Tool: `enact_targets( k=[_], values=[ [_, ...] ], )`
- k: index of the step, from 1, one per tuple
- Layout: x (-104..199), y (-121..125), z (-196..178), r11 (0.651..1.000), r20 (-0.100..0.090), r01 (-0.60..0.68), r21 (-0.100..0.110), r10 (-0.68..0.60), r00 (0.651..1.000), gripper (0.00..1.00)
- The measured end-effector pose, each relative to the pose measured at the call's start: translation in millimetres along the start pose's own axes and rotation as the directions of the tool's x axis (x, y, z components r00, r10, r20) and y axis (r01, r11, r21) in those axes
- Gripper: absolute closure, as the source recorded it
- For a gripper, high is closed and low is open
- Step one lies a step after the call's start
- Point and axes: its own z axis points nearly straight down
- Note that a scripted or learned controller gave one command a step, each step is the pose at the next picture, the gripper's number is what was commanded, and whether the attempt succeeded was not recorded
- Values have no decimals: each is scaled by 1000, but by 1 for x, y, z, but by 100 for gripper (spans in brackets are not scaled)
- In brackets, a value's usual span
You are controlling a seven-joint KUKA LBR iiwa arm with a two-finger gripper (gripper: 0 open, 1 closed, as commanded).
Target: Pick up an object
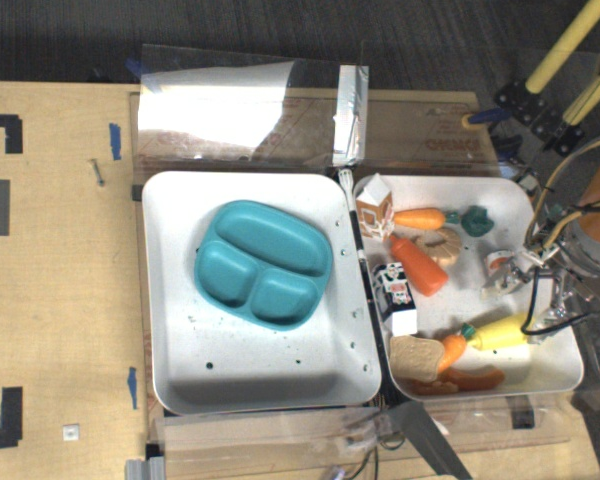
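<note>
Gripper (520,286): at the right edge of the right bin, low over its floor, reached in from the right; cables and metal parts crowd the wrist.
Gripper state: cannot be told; the tips are too small and cluttered to resolve.
Arm (592,230): grey body just right of the gripper, partly cut by the frame edge.
Right bin (555,368): white and shallow; its right wall lies under the gripper and it carries all the small objects.
Yellow toy (500,334): corn-like piece with a green end, just below the gripper, lying flat, apart from the tips as far as can be seen.
Small carrot (452,348): left of the yellow toy, touching its green end.
Bread slice (416,358): below and left of the gripper, at the bin's near-left corner.
Sausage (468,379): reddish, along the near wall, below the yellow toy.
Orange carrot (418,264): left of the gripper, mid-bin, lying at a slant.
Upper carrot (420,219): above and left of the gripper, beside a teal piece (475,221).
Carton (375,206): small, white and orange, at the far-left corner, well apart from the gripper.
Printed block (394,286): against the left wall, level with the gripper.
Left bin (180,358): far left of the gripper; holds a teal divided tray (264,262).
</note>
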Motion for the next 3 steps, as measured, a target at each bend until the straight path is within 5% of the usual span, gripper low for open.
enact_targets(
  k=[1,2,3],
  values=[
    [-34,80,39,998,7,-63,3,63,998,0],
    [-99,42,40,1000,5,-5,3,5,1000,0],
    [-34,60,40,996,1,-90,1,90,996,0]
  ],
)
